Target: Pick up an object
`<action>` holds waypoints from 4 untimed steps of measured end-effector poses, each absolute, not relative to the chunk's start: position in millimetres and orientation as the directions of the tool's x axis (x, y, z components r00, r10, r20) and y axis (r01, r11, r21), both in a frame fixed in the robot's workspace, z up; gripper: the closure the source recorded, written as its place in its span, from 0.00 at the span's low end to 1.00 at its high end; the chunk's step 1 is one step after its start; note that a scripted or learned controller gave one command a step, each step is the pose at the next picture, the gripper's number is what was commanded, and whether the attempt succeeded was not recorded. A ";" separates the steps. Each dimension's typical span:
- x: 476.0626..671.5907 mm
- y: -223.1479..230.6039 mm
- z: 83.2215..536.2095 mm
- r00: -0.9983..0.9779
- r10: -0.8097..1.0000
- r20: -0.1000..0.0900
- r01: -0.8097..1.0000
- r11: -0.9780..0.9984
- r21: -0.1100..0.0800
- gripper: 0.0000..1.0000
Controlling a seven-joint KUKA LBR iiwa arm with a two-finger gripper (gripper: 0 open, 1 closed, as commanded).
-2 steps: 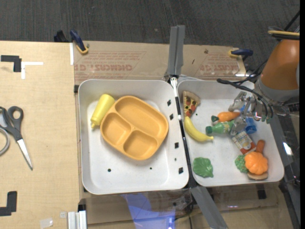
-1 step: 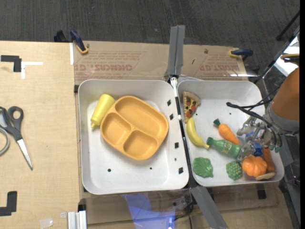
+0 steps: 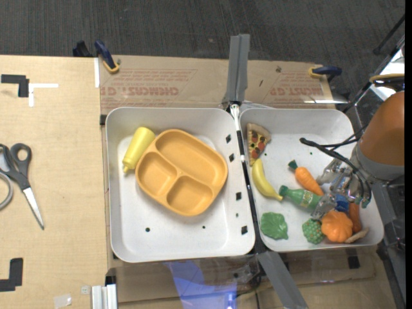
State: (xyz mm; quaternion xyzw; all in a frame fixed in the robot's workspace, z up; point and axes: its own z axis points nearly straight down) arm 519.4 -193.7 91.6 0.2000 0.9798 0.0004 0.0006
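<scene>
The right bin [image 3: 283, 118] holds a pizza slice [image 3: 257, 140], a banana [image 3: 262, 180], a carrot [image 3: 308, 179], a green bottle [image 3: 299, 197], a green leafy piece [image 3: 275, 226], a small broccoli [image 3: 313, 231] and an orange pumpkin-like toy [image 3: 337, 226]. My gripper [image 3: 336, 195] is low at the bin's right side, just above the pumpkin toy and next to the bottle's base and the carrot's tip. It hides part of what lies under it. Nothing is visibly lifted off the bin floor.
The left bin [image 3: 122, 237] holds a yellow divided plate [image 3: 181, 171] and a yellow bottle [image 3: 137, 148] beside it. Scissors [image 3: 22, 179] lie on the bench far left. A grey bar [image 3: 238, 63] runs back from between the bins. Black cables [image 3: 328, 148] hang near my wrist.
</scene>
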 end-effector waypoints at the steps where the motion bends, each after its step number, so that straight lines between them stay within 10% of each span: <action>1: 521.6 -194.3 103.0 -0.921 0.390 -0.008 0.390 0.921 0.001 1.00; 2: 521.6 -194.2 102.9 -0.921 0.390 -0.007 0.390 0.921 0.001 0.00; 4: 561.9 -103.3 91.7 -0.850 0.526 -0.002 0.526 0.850 0.000 0.00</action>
